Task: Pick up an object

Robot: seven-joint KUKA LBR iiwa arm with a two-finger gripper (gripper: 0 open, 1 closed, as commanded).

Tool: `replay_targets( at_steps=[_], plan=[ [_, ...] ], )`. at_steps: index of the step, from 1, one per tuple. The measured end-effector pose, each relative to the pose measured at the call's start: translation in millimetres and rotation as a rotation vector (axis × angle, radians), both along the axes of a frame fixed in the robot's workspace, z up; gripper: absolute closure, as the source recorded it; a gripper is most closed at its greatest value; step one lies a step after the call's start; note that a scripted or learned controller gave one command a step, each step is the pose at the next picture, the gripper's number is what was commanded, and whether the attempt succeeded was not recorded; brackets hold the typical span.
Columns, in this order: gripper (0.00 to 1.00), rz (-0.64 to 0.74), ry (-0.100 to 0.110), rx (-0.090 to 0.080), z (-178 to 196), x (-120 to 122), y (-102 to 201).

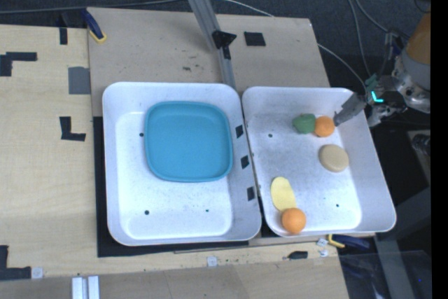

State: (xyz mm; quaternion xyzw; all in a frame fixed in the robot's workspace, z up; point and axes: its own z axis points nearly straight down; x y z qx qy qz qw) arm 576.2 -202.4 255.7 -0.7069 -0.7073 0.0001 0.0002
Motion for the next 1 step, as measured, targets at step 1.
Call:
replay_targets(
  at_steps=[1],
  plan=[
    [0.00, 0.000, 0.000, 0.000, 0.0, 0.0, 0.0]
  ],
)
